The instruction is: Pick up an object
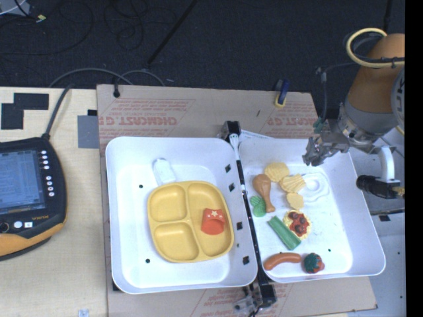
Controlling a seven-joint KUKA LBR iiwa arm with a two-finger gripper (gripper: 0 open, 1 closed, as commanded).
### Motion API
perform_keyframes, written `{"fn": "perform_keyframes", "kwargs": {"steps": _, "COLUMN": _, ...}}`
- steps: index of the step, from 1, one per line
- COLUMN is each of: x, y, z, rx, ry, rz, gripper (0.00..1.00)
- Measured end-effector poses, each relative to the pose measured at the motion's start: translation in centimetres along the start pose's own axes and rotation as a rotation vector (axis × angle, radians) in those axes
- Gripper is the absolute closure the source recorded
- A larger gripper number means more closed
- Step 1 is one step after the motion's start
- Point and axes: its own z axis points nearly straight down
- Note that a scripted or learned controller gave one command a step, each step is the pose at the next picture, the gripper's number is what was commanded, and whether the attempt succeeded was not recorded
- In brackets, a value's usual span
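Observation:
My gripper (322, 149) hangs over the far right part of the right bin (347, 236), with nothing visibly in it. Just below it, toward the front, lies a white ring-shaped toy (316, 187). Left of that are yellow crisps (277, 172), a brown drumstick (263, 189) and a small green piece (258, 207). Nearer the front lie a pizza slice (299, 223), a green stick (284, 233), a sausage (281, 261) and a green and red ball (312, 263).
The left bin (129, 177) holds a yellow divided plate (172, 207) with a red toy (213, 222) in its right compartment, and a white object (164, 172) behind it. A black divider (241, 197) separates the bins. A teach pendant (26, 187) lies at far left.

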Motion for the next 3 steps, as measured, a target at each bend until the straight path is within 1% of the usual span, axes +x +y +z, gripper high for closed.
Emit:
{"fn": "perform_keyframes", "kwargs": {"steps": 1, "x": -2.2, "y": -4.4, "z": -17.3, "rx": -0.018, "ry": -0.007, "rz": 0.006, "gripper": 1.0}}
{"fn": "perform_keyframes", "kwargs": {"steps": 2, "x": 1.6, "y": -8.2, "z": -7.1, "rx": 0.012, "ry": 0.004, "rz": 0.003, "gripper": 1.0}}
{"fn": "perform_keyframes", "kwargs": {"steps": 3, "x": 11.6, "y": -13.0, "z": -5.8, "rx": 0.008, "ry": 0.004, "rz": -0.008, "gripper": 1.0}}
